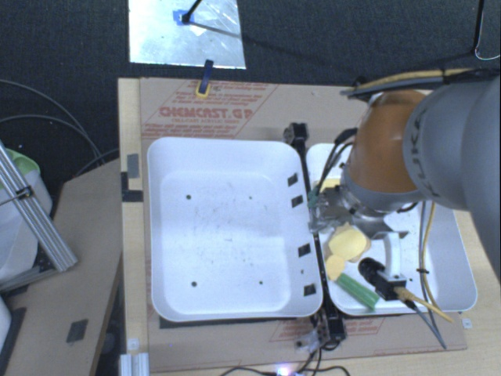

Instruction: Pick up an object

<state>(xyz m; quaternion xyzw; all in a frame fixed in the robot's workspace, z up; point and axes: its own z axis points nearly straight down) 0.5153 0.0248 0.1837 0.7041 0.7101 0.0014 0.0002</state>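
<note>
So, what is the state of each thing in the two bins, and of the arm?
Left bin, flat on the bench, away from the arm.
Right bin, flat, partly hidden under the arm.
Arm, reaching down over the right bin.
Yellow rounded object, lying in the right bin, under the wrist.
Small yellow piece, lying beside it.
Green cylinder, lying on its side, free.

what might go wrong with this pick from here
1. The pale yellow rounded lump lies close to the left wall of the right white bin, so the gripper may strike that wall.
2. A smaller yellow piece and a green cylinder lie close by; a grab may knock them aside or catch two.
</note>
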